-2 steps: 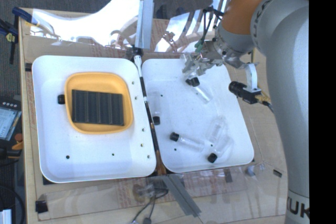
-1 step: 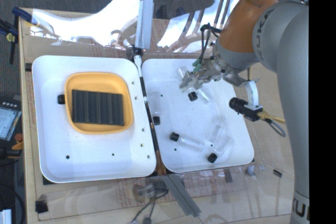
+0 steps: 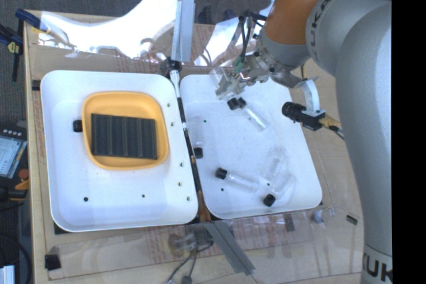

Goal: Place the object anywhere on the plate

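A: Your hand [image 3: 229, 84] hangs over the right bin's [image 3: 303, 193] far edge; whether it's spread, I can't tell.

B: And the tube [image 3: 245, 110]?

A: Just beneath. Clear plastic, could slip. The plate [image 3: 123, 106] sits left.

- The arm [image 3: 346, 30], grey with an orange band, reaches from the right over the far edge of the right bin [image 3: 303, 199].
- Its gripper [image 3: 229, 84] hangs above that bin's far left part, with a clear tube with a black cap [image 3: 245, 110] just beneath it.
- Two more clear black-capped tubes [image 3: 236, 177] lie near the right bin's near edge.
- In the left bin [image 3: 60, 203] sits a yellow plate [image 3: 100, 106] bearing a dark ridged block [image 3: 124, 136].
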Available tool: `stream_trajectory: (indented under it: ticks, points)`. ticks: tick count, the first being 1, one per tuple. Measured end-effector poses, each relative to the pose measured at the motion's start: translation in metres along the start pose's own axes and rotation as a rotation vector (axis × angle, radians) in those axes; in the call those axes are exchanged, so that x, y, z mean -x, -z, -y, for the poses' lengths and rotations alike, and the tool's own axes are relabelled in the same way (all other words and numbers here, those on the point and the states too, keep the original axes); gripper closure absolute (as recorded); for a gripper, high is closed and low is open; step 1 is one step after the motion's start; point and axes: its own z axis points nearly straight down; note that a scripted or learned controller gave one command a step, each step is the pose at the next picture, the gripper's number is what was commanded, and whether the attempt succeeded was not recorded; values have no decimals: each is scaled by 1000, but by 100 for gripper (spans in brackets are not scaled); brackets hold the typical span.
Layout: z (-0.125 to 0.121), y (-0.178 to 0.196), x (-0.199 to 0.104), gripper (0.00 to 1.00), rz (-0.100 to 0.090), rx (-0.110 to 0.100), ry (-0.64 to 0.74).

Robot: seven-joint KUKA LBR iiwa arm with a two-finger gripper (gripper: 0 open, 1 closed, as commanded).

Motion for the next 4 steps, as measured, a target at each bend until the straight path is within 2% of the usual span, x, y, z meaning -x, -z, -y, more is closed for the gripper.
stream_trajectory:
  ticks: [1, 2, 3, 4]
  points:
    - [-22, 7, -20, 100, 2, 3, 259]
    - [-24, -28, -27, 100, -1, -2, 497]
    - [-24, -28, -26, 0, -1, -2, 497]
    - [12, -20, -21, 0, -1, -1, 743]
